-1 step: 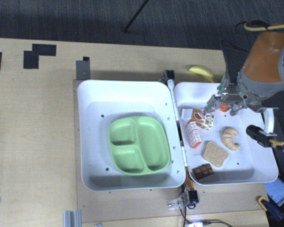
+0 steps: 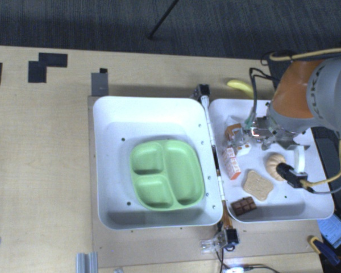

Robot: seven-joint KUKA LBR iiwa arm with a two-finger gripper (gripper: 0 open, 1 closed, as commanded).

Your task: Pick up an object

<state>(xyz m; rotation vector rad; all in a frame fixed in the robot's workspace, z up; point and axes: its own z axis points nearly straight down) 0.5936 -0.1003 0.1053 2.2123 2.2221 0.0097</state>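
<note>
Nearest the camera, at the near edge of the worktop [image 2: 40, 169], small cable clips and connectors [image 2: 219, 242] sit just below the gap between the two bins. Left bin [image 2: 105, 152] holds a green divided tray [image 2: 166, 174] lying flat at its centre. Right bin [image 2: 315, 206] holds the candidate objects: a chocolate bar [image 2: 242, 205] at its near left corner, a tan toast slice [image 2: 257, 185] just beyond it, a small red-and-white carton [image 2: 232, 162] beside the left wall, and a pale bread roll [image 2: 275, 165] to the right. The grey arm with its orange band [image 2: 292, 92] reaches in from the right and hangs low over the far part of this bin; the hand [image 2: 256, 134] sits near a brownish item [image 2: 234, 131], but whether it is spread or pressed together cannot be told, and nothing is visibly held. By this evidence the task is at the approach stage: the grasp and the lift remain to be done. A yellow banana-like object [image 2: 238, 85] lies on the worktop beyond the bin. The worktop is pale wood with black markers [image 2: 45, 66] at far left; dark carpet [image 2: 102, 10] lies beyond.
</note>
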